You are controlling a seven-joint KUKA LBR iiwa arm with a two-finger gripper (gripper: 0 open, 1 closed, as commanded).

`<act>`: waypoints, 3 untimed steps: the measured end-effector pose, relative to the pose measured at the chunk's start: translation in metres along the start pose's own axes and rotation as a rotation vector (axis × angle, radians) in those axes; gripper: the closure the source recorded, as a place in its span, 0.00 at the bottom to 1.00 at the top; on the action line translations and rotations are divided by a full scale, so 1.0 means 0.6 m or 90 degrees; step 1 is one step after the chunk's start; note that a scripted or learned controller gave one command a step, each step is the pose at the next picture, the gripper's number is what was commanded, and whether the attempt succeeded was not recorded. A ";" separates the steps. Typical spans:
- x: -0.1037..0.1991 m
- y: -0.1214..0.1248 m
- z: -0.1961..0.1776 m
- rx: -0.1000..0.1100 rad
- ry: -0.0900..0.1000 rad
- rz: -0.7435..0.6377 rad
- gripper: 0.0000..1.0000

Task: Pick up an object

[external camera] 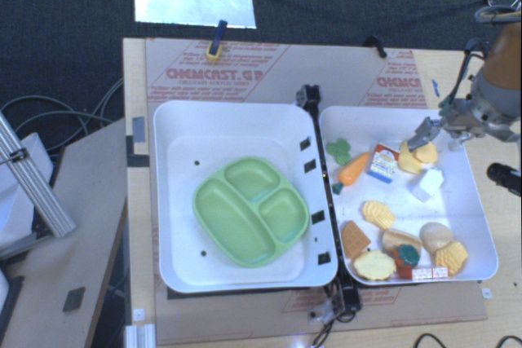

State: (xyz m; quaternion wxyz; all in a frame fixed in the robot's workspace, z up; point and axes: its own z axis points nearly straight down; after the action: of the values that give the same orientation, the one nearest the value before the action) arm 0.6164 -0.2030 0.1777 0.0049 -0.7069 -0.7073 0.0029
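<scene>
End effector sits low over the right bin, right at a yellow toy; can't tell its grip state. Nothing lifted yet, so pick is approx at the grasp stage w/ raise left.

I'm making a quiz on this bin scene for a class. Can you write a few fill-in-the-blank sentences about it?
1. The green tray lies in the ____ bin.
2. The tray has ____ compartments.
3. The carrot lies in the right bin, just ____ of the small carton in this view.
4. The claw hangs over the ____ bin, near a yellow toy.

Missing words: left; three; left; right
</scene>
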 end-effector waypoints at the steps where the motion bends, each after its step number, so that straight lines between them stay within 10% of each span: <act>1: 0.001 0.005 -0.013 -0.008 -0.002 -0.002 0.00; 3: 0.010 0.006 0.151 -0.009 -0.001 -0.002 0.00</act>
State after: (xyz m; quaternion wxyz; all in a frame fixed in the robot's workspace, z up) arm 0.6189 -0.1966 0.0868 -0.0006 -0.7061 -0.7081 -0.0015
